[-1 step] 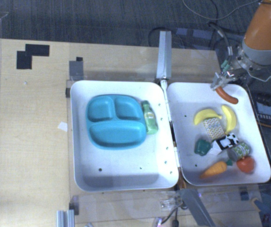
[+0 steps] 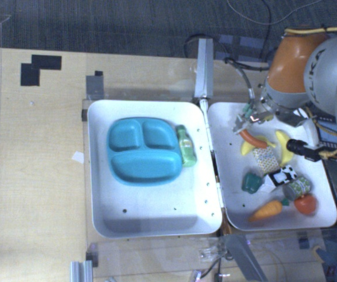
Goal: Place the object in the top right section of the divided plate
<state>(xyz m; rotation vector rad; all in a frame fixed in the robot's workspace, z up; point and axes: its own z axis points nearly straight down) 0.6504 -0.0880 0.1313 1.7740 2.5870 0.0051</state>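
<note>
Arm over the right bin, plate waiting in the left

The gripper (image 2: 252, 114) hung above the back left corner of the right bin (image 2: 227, 175), just over an orange-red chili (image 2: 253, 138); how far it was open could not be told, and nothing showed in it. The blue divided plate (image 2: 143, 151) lay in the left bin (image 2: 150, 216) with a green bottle (image 2: 186, 146) touching its right rim. A carrot (image 2: 267, 210), tomato (image 2: 305, 204), teal cup (image 2: 252, 183) and banana (image 2: 284, 146) lay in the right bin
</note>
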